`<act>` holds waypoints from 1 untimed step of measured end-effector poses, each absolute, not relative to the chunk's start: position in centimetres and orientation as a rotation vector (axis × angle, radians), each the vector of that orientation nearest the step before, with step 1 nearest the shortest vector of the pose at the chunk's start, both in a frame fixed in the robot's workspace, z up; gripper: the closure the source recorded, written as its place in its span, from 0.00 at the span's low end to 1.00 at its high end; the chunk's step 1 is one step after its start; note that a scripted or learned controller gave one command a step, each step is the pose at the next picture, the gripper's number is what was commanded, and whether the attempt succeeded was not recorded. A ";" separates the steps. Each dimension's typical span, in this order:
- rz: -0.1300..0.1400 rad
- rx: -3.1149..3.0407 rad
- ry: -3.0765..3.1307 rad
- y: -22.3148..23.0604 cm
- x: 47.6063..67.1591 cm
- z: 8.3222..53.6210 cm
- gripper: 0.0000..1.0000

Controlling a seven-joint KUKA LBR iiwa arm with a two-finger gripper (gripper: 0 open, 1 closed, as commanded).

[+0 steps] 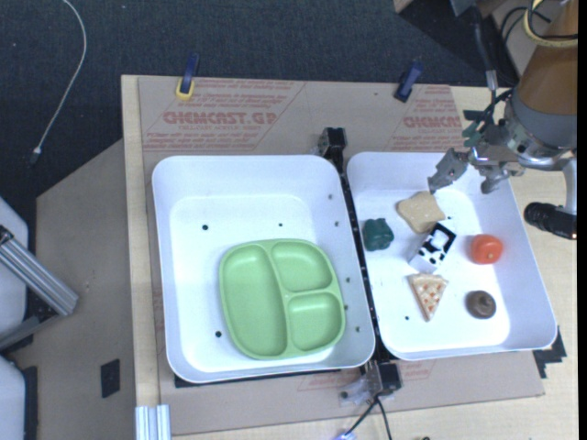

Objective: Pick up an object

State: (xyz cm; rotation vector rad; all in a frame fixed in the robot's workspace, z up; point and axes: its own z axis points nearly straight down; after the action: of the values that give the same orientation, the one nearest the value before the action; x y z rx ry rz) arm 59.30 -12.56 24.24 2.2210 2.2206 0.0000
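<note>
- The gripper (469,172) hangs over the far part of the right bin (523,337), with its fingers spread wide and nothing between them.
- The bread piece (420,212) lies nearest, just to the near-left of the jaws.

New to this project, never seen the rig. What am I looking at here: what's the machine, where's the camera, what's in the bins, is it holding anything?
One fixed camera looks down at a slant on a bench with two shallow white bins. The grey arm with an orange band comes in from the right; its two-finger gripper hangs open over the back of the right bin, with nothing between its fingers.

The left bin holds a green divided plate. The right bin holds small items: a tan bread-like piece, a dark green lump, a black-and-white block, an orange-red ball, a pizza-slice shape and a brown ring-like piece. Nothing has been picked up yet.
</note>
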 end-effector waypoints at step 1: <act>-0.006 2.225 2.224 -12.8 59.9 19.6 0.00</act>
State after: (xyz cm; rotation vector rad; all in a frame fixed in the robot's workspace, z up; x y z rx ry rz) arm 59.93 -12.80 19.61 2.2250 2.2244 -0.0057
